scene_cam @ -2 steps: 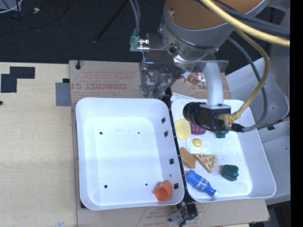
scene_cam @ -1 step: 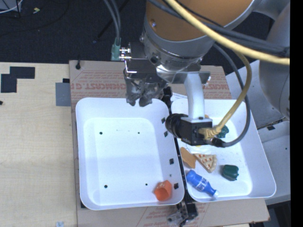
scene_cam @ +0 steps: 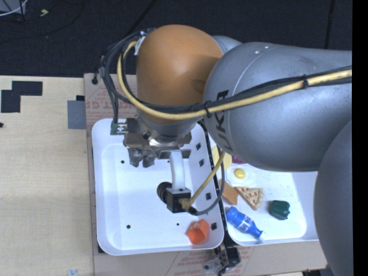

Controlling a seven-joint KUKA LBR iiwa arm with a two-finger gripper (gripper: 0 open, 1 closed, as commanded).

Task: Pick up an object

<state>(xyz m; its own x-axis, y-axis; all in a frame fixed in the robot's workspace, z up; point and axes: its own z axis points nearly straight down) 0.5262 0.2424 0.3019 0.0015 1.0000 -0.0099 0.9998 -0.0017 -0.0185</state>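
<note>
Gripper over left bin nr top edge (grip state unclear); orange block by btm-right corner.

The left-hand bin and the right-hand bin are white. The block is orange, the bottle blue, the pepper green. The egg is white with a yellow yolk, and the counter is pale wood-grain.

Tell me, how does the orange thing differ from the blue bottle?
The orange thing sits in the view's left bin; the blue bottle sits in the right bin. The orange thing is squat and chunky; the blue bottle is long and lies on its side. Both rest near the bins' shared wall, towards the front.
</note>
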